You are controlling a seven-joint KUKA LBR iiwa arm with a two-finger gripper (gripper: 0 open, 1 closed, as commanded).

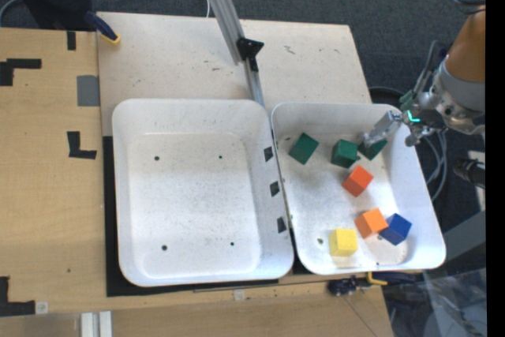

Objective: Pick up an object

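Observation:
My gripper [377,134] hangs low over the upper right part of the right bin [422,193], reaching in from the right. A dark green piece [376,148] shows right under its tip, and I cannot tell if it is held. A green cube [345,153] sits just left of the gripper, and another green cube [303,147] lies further left. Below them is an orange cube [357,180]. Near the bin's front lie a second orange cube [370,222], a blue cube [397,228] touching it, and a yellow cube [343,241].
The left bin [189,193] lies beside the right one, their rims meeting in the middle. A slanted metal pole [225,4] runs down to the bins' back edge. Cables hang off the bench at the right, by the arm [461,83].

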